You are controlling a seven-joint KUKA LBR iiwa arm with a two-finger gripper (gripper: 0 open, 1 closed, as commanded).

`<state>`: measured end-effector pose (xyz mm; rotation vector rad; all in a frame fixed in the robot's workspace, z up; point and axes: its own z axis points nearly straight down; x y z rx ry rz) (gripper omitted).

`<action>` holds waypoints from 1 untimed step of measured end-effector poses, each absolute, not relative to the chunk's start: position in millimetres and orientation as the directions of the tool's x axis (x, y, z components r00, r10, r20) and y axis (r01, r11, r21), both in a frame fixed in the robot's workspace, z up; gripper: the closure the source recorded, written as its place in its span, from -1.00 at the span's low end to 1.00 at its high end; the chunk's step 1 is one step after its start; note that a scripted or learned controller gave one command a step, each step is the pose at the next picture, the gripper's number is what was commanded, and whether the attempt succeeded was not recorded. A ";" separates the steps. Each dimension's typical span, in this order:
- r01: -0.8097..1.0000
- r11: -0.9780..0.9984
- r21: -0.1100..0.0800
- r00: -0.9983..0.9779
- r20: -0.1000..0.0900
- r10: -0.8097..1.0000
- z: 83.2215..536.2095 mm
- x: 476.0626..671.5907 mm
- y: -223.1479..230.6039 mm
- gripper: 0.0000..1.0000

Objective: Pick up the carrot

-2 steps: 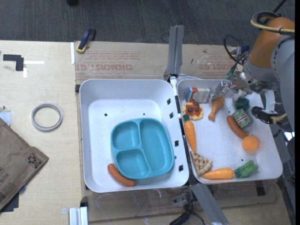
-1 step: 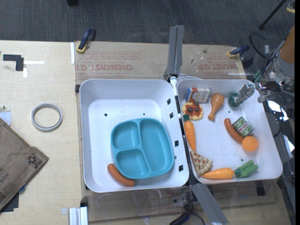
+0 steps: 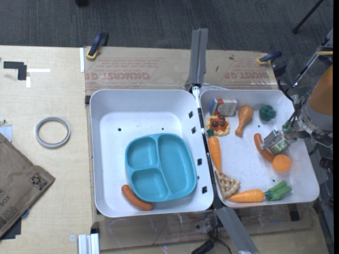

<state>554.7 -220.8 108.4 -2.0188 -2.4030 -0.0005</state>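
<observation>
Your carrot (image 3: 253, 195) lies along the near edge of the right bin (image 3: 303, 192). Your gripper (image 3: 275, 141) hovers over a sausage (image 3: 262, 147); whether it's gripping, I cannot tell.

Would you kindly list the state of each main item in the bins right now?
Orange carrot with green top: lying flat in the right bin, ungripped.
Teal three-compartment plate: flat in the left bin, nothing in its compartments.
Gripper: low over a sausage, beside an orange ball.
</observation>
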 end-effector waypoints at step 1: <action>0.922 0.386 0.000 -0.386 0.001 0.922 91.6 506.7 -221.9 -1.00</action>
